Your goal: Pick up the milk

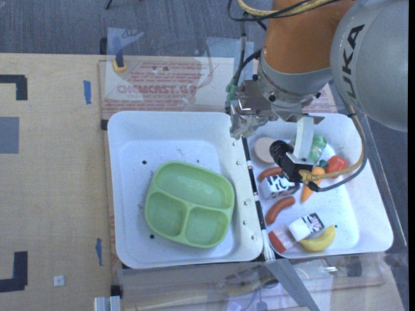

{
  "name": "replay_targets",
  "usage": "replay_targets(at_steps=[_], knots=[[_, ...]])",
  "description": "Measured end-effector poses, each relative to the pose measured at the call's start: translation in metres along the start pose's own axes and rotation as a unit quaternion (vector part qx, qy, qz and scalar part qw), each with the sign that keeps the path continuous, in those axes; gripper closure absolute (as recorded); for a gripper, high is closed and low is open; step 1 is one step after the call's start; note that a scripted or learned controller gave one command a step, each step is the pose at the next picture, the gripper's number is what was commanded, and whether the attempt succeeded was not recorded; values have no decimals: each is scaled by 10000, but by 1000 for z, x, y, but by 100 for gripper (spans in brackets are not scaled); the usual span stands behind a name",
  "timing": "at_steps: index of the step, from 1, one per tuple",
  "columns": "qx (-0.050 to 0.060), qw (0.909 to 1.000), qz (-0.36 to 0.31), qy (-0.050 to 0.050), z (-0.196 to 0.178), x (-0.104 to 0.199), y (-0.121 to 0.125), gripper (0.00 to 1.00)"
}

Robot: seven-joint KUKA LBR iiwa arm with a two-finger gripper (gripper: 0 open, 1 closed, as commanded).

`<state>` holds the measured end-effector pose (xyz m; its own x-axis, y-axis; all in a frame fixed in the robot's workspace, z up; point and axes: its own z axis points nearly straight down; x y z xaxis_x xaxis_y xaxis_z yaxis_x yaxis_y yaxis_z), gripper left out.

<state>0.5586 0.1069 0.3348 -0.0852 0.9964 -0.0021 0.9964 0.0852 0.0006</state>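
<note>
The grey-and-orange arm [305, 37] looms over the right bin [366, 222], with its gripper [241, 123] above the divide between bins; whether it is open or closed cannot be told. The milk [279, 184], a cow-spotted carton, sits in that bin, right of the gripper and nearer the camera.

place: robot lab | cue: taped bench [52, 173], twin bins [120, 193] (toy food [280, 207])

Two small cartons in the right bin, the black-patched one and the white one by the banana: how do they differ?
The black-patched carton carries bold black blotches on white; the white carton is mostly plain, with a small dark and red mark. The black-patched carton sits mid-bin beside a sausage; the white carton lies nearer the front, slanted, against the banana. Both are small boxes in the right bin.
</note>
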Motion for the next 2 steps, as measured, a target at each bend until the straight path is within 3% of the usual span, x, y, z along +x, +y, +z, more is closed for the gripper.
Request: replay_targets(at_steps=[1, 2], knots=[[14, 9971, -760, 8, 121, 60, -36, 100], [15, 9292, -3695, 17, 141, 70, -59, 100]])
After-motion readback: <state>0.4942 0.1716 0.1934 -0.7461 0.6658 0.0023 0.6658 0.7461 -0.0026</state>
